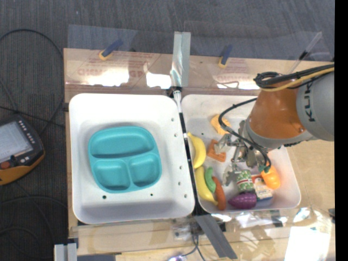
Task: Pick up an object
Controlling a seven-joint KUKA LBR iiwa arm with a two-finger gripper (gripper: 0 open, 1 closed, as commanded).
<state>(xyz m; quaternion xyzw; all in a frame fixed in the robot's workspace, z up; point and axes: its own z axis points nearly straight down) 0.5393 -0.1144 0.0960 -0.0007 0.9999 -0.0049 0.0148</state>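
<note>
The right bin holds several toy foods. A yellow banana lies along its left wall, with a green pepper and a red chili just below it. A purple eggplant rests at the front, and an orange fruit at the right. My gripper hangs low over the middle of this bin, right above a small green-labelled can and beside an orange-and-white carton. I see nothing clearly held in it.
The left bin holds a teal divided tray. A yellow piece lies at the back of the right bin, partly under the wrist. Cables loop over the arm's orange band. A handheld pendant lies off the bench at left.
</note>
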